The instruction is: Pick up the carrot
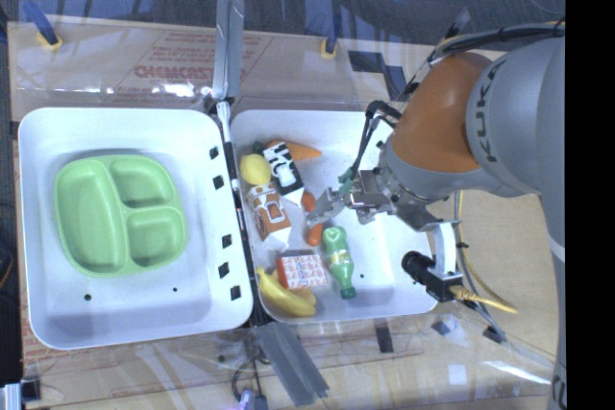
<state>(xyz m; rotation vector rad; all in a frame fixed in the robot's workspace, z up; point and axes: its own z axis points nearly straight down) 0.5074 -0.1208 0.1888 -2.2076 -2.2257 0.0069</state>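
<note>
The carrot [306, 150] is an orange tapered piece lying at the back of the right bin [384, 278], its left end tucked behind a black-and-white carton [282, 165]. My gripper [332, 203] hangs low over the middle of that bin, a short way in front of and slightly right of the carrot. Two small orange bits [308, 201] show just left of and below the gripper tip; what they belong to is hidden.
Near the gripper lie a green bottle [338, 259], a red box [301, 270], a banana [285, 296], a brown-and-white packet [270, 212] and a yellow lemon [255, 169]. The left bin [38, 302] holds a green divided plate [120, 211].
</note>
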